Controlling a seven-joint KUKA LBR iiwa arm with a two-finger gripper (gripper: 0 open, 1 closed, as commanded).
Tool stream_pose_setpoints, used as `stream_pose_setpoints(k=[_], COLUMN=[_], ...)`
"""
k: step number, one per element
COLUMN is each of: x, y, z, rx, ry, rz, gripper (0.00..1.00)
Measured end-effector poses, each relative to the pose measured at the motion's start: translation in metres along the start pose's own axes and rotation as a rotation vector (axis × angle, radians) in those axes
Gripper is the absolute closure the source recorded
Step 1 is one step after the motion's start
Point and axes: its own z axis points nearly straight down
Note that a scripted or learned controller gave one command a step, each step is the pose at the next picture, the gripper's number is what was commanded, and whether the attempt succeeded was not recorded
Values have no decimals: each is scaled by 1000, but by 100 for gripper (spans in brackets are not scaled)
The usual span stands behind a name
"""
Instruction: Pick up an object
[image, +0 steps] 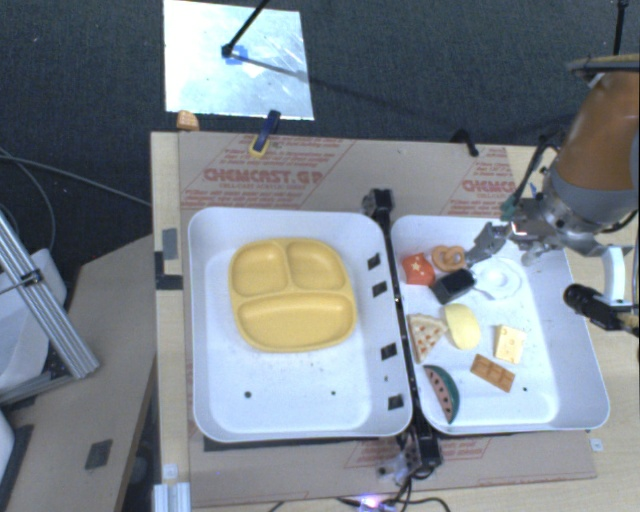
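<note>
- The left bin (210, 330) holds a yellow plate (292, 295) with three compartments, lying flat near its middle.
- The right bin (560, 380) touches the left bin along its side and holds all the small pieces.
- The arm (600, 150) reaches over the right bin's far right corner.
- The gripper (487, 243) is over the far part of the right bin, just beside the ring; whether it is clenched or released, I cannot tell.
- A watermelon slice (443, 392) lies at the near left of the right bin.
- A pizza slice (425, 335) lies just beyond it, beside a yellow lump (462, 325).
- A cheese block (509, 343) and a cracker (492, 372) lie to the right of the lump.
- A black block (452, 285), a red piece (418, 268) and a ring (449, 257) cluster at the far left, near the gripper.
</note>
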Motion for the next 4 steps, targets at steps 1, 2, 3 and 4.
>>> stream_pose_setpoints(k=[1,2,3,4], x=[24,22,115,107], y=[26,28,35,32], z=[158,140,44,-51], rx=[4,-3,-10,-11], ry=[2,0,4,0], rz=[-3,0,-11,-3], gripper=[0,100,100,100])
